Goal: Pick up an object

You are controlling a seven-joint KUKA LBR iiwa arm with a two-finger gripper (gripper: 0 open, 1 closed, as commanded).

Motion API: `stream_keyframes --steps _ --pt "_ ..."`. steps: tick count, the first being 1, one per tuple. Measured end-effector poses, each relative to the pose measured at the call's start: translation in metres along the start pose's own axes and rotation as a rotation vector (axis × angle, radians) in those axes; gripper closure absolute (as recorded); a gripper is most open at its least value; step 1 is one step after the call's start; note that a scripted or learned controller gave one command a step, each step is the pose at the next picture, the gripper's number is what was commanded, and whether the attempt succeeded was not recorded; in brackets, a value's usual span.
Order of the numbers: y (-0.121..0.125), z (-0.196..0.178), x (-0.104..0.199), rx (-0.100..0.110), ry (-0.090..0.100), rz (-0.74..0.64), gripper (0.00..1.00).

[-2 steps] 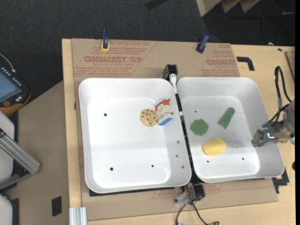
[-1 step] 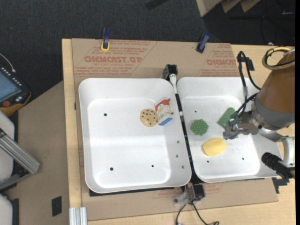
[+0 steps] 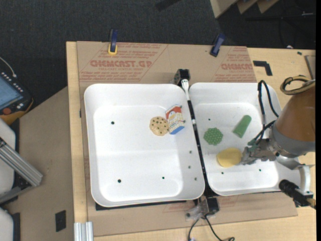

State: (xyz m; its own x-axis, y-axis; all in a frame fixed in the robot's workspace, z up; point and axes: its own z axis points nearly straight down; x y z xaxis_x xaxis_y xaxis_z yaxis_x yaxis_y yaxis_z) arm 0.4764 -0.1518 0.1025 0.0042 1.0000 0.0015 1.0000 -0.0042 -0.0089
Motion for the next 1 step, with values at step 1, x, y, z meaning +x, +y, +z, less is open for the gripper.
stream_keyframes --steps 1 --pt "0.0042 -0.1503 0.1000 -0.025 0.001 -0.017 1.00"
